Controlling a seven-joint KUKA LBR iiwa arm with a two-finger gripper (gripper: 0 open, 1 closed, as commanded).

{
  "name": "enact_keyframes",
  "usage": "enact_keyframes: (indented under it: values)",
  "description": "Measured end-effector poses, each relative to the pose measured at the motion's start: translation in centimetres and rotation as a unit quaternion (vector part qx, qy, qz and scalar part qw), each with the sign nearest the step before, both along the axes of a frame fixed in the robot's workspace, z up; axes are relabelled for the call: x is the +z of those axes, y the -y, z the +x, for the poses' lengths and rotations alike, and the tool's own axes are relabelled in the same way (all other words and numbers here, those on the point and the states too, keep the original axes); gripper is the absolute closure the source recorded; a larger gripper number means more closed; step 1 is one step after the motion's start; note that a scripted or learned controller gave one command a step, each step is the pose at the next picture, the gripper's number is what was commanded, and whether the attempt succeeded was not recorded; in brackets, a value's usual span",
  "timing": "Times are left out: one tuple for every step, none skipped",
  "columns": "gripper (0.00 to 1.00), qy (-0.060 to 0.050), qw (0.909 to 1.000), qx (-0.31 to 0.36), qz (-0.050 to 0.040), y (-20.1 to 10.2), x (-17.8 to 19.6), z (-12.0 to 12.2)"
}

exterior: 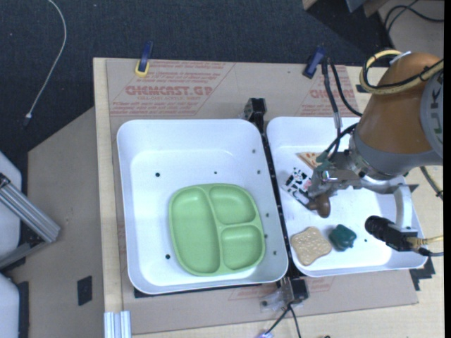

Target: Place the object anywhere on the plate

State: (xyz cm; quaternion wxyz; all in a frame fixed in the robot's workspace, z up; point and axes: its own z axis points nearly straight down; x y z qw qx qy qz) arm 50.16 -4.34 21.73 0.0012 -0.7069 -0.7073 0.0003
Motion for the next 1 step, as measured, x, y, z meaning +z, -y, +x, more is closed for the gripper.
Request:
enact_keyframes:
  values:
    - [1.0,0.002,1.0,0.002,0.0004,-5.39,1.06,0.55]
